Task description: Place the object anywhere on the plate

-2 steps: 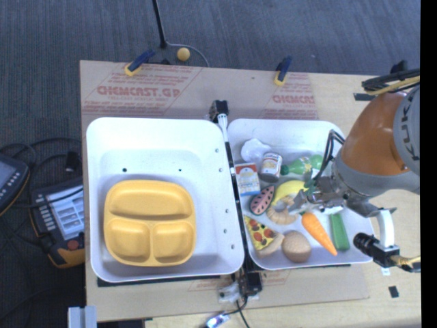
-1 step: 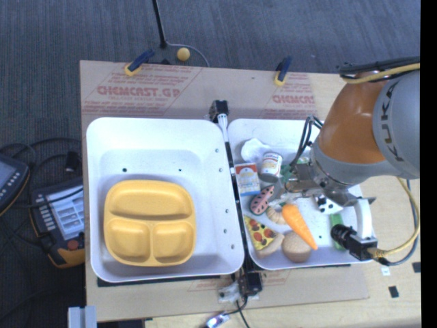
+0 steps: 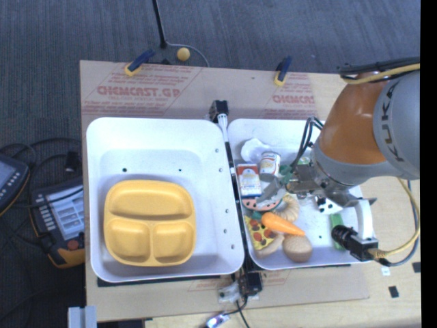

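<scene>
Colours in the two bins

The plate (image 3: 149, 221) is yellow, both bins (image 3: 95, 183) are white, the carrot (image 3: 281, 223) is orange, and the arm (image 3: 382, 125) is grey with an orange band.

Brown bench (image 3: 136, 91), two white bins (image 3: 95, 149) side by side

You see two white bins (image 3: 164, 139) side by side on a brown table (image 3: 147, 87). Two blue-yellow clamps (image 3: 140, 61) grip its far edge, and a pendant (image 3: 58, 217) lies left on grey carpet (image 3: 68, 19).
</scene>
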Motion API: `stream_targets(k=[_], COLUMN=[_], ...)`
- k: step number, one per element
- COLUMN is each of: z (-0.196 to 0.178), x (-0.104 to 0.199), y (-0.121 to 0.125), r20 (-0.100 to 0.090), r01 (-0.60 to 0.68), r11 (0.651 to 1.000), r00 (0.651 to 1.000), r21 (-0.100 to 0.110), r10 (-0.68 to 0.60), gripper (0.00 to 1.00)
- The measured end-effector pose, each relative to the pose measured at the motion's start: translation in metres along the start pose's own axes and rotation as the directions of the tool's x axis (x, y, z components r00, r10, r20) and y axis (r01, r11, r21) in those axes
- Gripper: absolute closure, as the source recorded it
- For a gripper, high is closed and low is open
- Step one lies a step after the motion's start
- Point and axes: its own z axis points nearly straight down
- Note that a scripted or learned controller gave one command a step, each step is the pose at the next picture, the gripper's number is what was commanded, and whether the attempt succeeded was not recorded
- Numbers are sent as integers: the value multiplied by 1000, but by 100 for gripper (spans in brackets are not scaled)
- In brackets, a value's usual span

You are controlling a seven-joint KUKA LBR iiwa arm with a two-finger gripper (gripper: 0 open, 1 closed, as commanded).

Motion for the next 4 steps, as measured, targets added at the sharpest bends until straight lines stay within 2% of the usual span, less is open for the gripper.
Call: stream_targets(k=[1, 2, 3, 4], z=[-8, 41, -17, -27], x=[0, 57, 126, 178], y=[0, 1, 7, 33], r20=[1, 0, -2, 2], r01=[2, -127, -190, -328], r11=[1000, 992, 982, 945], r00=[1000, 992, 982, 945], r21=[3, 5, -2, 0], r10=[-2, 127, 190, 328], gripper=[100, 100, 100, 100])
